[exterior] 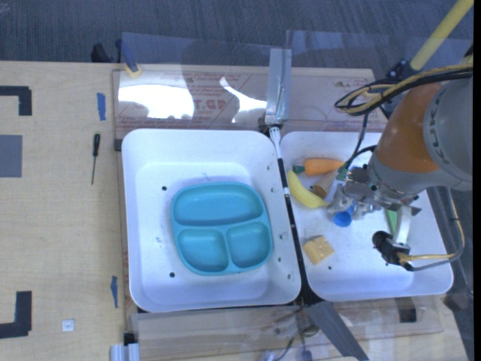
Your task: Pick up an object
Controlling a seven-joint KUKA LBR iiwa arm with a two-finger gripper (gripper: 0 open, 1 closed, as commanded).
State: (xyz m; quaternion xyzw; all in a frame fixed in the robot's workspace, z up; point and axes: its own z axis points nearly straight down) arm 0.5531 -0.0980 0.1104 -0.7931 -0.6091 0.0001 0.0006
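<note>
My gripper [347,204] hangs low in the right bin [421,277], over its upper middle. A small blue object [343,218] sits directly under the gripper, touching or very close to it. A yellow banana [302,192] lies just left of the gripper, with an orange carrot [323,165] above it and a small brown piece [322,187] between them. A tan block [318,250] rests lower in the same bin. A green piece [391,220] shows at the gripper's right side.
The left bin [143,164] holds a blue three-part tray [222,228]. A clear wall panel [278,89] stands behind both bins. A screwdriver [95,156] lies on the wooden bench at left.
</note>
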